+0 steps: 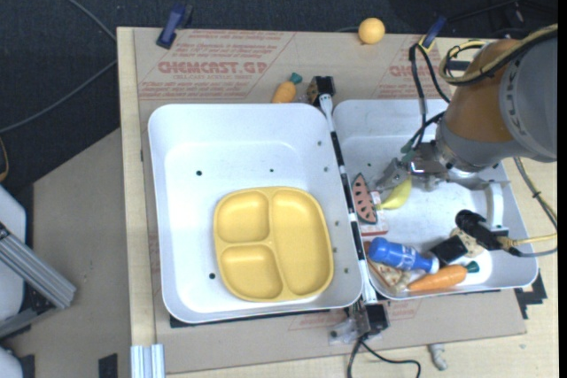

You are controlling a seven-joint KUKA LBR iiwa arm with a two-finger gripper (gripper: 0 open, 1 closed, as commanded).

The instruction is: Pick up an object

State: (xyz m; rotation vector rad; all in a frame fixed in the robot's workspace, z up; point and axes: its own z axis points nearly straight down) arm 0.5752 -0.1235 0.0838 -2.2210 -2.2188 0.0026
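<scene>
Roughly: two bins (177, 137), one yellow tray (273, 242), one banana (396, 195) at pincer (395, 179); grip state unclear.

Arm comes in from the right edge, grey body with the orange band sitting just above the wrist, upper right of frame. Wrist angled down and to the left. gripper (391, 182) low, pointing left and slightly down. Metal fingers (386, 177) visible at the tip, but can't make out their spacing from this slanted overhead angle.
</scene>
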